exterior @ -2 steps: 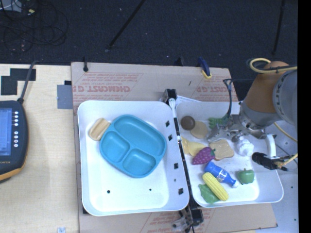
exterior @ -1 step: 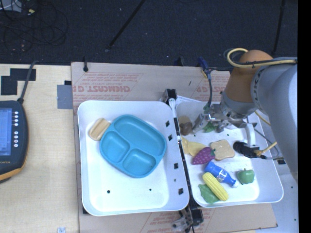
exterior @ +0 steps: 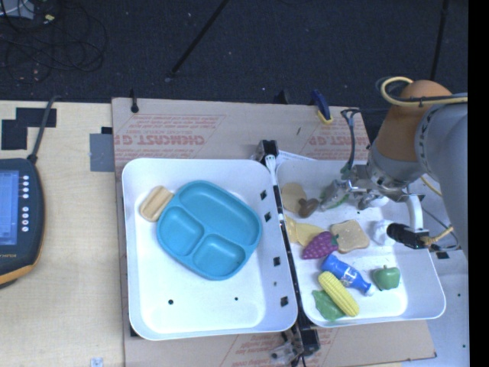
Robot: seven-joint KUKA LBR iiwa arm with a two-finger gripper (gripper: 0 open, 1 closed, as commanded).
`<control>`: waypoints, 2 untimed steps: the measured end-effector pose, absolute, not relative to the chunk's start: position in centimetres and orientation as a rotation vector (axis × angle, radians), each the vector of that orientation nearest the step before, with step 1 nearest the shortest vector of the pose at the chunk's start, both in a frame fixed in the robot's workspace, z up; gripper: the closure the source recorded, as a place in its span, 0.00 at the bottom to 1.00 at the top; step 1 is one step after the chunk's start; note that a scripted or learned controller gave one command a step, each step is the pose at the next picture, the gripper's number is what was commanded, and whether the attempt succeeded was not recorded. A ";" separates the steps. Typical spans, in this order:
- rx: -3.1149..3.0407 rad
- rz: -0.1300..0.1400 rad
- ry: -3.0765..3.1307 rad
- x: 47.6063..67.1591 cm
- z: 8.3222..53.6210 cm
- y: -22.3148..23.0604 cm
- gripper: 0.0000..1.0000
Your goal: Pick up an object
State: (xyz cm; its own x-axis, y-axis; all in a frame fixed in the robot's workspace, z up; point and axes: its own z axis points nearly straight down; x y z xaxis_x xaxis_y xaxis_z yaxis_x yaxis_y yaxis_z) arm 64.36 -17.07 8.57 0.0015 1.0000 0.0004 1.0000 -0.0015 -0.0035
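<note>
Because the claw [exterior: 345, 193] hangs over the right bin [exterior: 428, 297] with its state impossible to tell, the nearest target is the toast slice [exterior: 351, 236]: probably light, stiff plastic, best gripped across its thin edges.

One fixed camera looks slantwise down on both bins [exterior: 145, 304].

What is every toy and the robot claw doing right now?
claw: low over the right bin's top, holding nothing I can see
blue plate: flat in the left bin
tan piece: beside the plate
corn: lying down
grapes: lying down
toast: flat
blue bottle: on its side
</note>
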 end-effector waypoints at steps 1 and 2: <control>-2.220 0.001 -2.216 56.9 8.7 -11.4 0.00; -2.223 0.008 -2.226 62.3 8.7 -9.6 0.00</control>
